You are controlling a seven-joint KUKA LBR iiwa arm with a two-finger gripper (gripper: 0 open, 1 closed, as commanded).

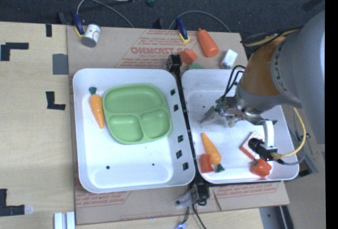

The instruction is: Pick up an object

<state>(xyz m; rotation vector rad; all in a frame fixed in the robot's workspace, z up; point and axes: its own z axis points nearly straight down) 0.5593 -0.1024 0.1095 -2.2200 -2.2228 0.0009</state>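
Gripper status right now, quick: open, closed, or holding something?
Gripper: over the right bin, above the toy carrot; open or closed cannot be told, and nothing visibly held.

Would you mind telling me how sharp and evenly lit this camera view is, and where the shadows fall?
Camera view: lighting is soft and even, with no strong glare on the white bins; the arm casts a faint shadow on the right bin's floor near the end effector; the green plate and carrot look reasonably sharp, while the near arm is slightly soft.
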